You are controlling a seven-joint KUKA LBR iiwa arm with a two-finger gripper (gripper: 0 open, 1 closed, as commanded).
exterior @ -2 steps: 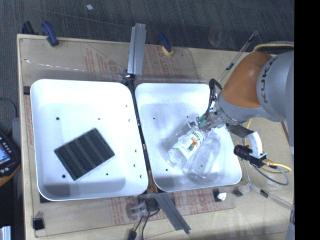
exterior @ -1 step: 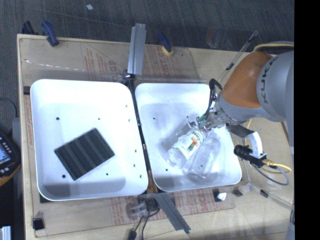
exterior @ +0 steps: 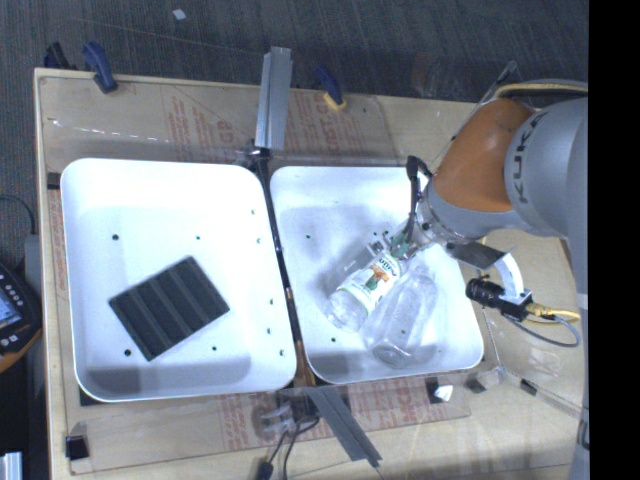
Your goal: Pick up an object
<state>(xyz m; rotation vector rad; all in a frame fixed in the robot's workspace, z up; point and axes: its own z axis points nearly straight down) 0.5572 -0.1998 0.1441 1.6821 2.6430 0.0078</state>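
At the right bin's (exterior: 300,208) far right side we see the fingers (exterior: 398,245) low at a clear bottle (exterior: 368,283); we cannot tell their spread. Another bottle (exterior: 403,320) lies beside it. A dark ridged slab (exterior: 168,306) rests in the left bin (exterior: 90,198).

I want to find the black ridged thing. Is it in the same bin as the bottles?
No, the black ridged pad lies alone in the left bin; the bottles lie in the right bin.
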